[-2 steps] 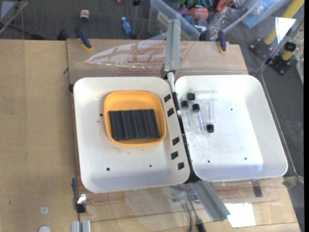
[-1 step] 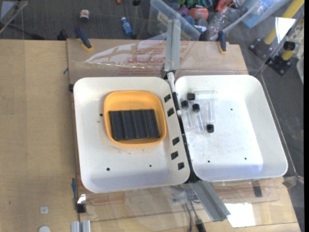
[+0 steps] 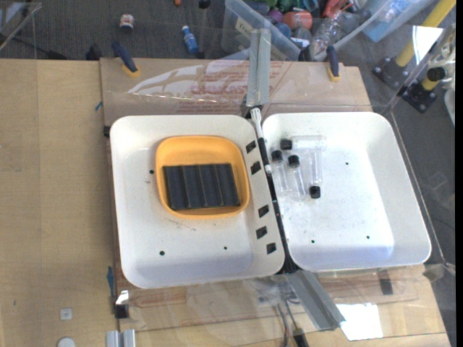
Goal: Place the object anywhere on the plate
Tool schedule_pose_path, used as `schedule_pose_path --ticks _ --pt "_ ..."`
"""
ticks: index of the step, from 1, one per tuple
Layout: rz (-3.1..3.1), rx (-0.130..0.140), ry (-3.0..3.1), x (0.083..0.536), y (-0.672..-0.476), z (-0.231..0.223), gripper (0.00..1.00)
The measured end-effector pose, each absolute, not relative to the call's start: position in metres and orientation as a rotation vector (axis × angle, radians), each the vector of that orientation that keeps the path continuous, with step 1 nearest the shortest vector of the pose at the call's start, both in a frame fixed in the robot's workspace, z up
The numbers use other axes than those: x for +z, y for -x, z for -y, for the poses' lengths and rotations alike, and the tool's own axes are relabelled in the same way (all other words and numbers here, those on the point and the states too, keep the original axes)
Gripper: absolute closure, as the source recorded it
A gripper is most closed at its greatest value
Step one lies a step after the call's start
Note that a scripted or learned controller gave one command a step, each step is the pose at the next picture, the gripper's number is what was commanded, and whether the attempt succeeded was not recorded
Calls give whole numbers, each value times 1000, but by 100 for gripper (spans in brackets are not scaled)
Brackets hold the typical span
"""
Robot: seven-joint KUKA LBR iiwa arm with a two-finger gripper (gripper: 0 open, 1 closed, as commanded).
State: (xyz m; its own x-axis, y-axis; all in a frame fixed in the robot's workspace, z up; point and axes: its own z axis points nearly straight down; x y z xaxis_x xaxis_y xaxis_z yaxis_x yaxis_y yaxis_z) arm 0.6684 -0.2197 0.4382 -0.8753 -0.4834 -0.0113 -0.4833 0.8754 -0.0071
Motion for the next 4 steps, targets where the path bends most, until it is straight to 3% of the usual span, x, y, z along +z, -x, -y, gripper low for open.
schedule_pose_path --ticks 4 --pt "-1969 -9 2437 437 -668 221 100"
